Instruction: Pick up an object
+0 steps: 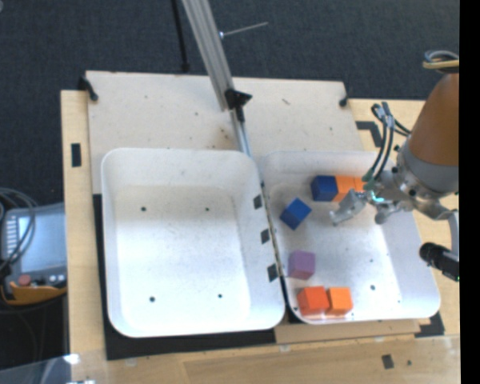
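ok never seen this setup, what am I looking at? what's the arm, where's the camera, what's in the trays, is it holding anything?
One camera looks down at a slant on a bench with two shallow white bins. The grey arm with the orange band is a robot reaching in from the right; its gripper hangs over the right bin.

That bin holds small blocks: two blue blocks, a purple block, two orange blocks at the near edge, and another orange block by the gripper. The left bin shows bare floor.

I can't see any block between the fingers, so I wouldn't call anything held.
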You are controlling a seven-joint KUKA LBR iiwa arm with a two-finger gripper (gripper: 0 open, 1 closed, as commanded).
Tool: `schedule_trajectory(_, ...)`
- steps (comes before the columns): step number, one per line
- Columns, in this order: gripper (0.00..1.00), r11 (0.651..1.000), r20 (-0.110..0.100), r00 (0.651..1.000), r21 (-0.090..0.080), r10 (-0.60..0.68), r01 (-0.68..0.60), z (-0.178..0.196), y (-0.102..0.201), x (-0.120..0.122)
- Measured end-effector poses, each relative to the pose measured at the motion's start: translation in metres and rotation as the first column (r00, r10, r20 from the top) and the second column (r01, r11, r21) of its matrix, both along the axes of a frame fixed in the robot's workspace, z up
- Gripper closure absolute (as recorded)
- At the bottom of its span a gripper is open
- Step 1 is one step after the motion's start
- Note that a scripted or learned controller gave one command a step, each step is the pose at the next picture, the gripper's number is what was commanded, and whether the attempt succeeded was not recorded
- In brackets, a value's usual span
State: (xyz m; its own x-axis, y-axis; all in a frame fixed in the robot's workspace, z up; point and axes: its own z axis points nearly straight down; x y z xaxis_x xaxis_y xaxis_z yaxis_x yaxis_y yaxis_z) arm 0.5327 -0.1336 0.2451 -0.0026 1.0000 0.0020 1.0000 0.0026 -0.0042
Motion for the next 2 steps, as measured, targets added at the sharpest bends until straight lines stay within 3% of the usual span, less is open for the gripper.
schedule_trajectory(1, 0.00, 1.000, 0.006, 1.000, -0.001, -0.002, 0.002, 0.002, 0.000, 0.001)
schedule_trajectory(2, 0.00, 1.000, 0.003, 1.000, -0.003, -0.005, 0.005, -0.039, -0.002, -0.004)
